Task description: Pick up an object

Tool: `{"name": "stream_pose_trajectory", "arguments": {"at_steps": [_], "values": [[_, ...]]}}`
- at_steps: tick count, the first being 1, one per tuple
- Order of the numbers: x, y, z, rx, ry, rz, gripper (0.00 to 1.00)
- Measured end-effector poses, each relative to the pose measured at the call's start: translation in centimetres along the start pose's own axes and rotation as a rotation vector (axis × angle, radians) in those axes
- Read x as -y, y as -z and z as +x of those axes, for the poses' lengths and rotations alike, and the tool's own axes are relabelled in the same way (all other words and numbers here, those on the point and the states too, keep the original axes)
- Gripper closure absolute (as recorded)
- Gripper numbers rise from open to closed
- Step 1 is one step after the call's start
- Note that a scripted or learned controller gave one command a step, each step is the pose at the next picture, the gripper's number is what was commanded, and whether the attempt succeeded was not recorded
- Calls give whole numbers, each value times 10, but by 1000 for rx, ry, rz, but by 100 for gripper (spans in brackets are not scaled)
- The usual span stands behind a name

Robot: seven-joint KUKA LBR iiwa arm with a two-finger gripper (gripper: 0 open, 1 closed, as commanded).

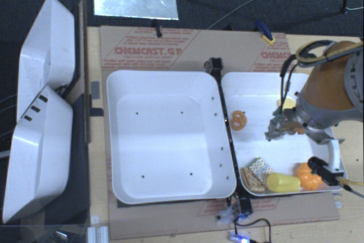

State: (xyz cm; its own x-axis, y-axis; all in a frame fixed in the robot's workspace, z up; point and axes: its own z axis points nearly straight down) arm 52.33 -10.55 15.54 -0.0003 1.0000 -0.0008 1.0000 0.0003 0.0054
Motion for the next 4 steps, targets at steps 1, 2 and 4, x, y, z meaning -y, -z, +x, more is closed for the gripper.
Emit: {"name": "stream_pose_trajectory", "arguments": {"at_steps": [1,2,4], "values": [[-1,48,0,0,0,0,100],[1,44,49,-2,4,5,100],[-5,55,157,-2,5,4,100]]}}
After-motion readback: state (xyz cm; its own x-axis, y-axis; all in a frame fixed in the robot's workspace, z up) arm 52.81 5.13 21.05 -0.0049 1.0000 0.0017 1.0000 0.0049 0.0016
